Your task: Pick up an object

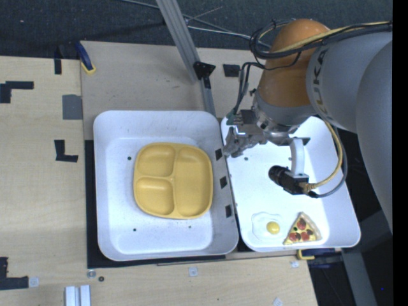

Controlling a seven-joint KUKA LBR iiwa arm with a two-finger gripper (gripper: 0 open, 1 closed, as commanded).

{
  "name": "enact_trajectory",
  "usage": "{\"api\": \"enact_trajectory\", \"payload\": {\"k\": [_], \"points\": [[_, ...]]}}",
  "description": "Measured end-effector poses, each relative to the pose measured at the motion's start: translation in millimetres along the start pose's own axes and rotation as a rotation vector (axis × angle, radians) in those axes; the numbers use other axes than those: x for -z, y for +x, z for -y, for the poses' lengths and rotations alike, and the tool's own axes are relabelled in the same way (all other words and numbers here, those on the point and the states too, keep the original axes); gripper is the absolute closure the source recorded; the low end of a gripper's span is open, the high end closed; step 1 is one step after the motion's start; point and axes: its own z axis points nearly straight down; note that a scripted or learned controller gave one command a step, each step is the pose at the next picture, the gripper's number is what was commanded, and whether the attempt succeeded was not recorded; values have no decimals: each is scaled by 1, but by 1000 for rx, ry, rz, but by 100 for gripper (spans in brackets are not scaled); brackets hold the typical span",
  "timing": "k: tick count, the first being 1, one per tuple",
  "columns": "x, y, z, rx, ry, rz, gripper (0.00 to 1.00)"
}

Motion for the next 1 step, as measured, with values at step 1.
{"api": "enact_trajectory", "payload": {"k": [1], "points": [[-12,55,10,1,0,0,100]]}}
